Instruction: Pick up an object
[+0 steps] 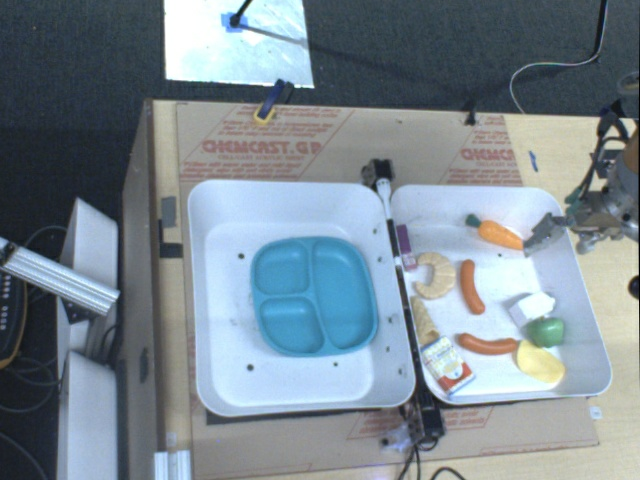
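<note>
On the desk (300, 138) sit two white bins: the left bin (215, 268) holds a blue divided plate (312, 295), the right bin (590, 358) toy food. My jaws (548, 230) hover beside the carrot (498, 233); open or clenched, I cannot tell. Nothing lifted yet.

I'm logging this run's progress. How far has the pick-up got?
Nothing looks picked yet. The carrot, two sausages, croissant and the other toys all lie in the right bin. The gripper sits at that bin's far right edge, just beside the carrot, with nothing seen in it. Grasping and lifting are left.
</note>
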Controlling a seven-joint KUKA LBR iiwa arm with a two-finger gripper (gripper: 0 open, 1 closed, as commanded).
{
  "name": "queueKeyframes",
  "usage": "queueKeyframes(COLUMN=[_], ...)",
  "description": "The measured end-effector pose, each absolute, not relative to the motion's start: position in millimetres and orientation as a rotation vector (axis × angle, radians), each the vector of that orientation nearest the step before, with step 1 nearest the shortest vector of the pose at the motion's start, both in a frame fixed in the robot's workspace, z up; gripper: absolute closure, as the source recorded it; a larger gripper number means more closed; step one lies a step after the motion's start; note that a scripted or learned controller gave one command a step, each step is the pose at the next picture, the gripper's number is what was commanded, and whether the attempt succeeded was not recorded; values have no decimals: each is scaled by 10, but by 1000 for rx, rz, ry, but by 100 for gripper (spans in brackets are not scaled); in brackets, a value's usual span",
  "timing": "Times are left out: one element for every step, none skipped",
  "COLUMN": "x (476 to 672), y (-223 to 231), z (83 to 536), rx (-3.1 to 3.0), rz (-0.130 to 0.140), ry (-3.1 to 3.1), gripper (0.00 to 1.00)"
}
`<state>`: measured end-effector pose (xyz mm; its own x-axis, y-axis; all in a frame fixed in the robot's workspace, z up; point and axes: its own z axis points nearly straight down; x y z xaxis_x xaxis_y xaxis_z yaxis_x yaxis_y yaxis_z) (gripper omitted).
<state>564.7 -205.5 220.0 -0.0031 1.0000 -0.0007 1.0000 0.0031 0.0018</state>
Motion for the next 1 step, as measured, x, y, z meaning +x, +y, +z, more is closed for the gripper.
queueKeyframes(x=[5958], y=[-1421], z=[1336], rx=[2218], rz=[1], ry=[2226], gripper=[0])
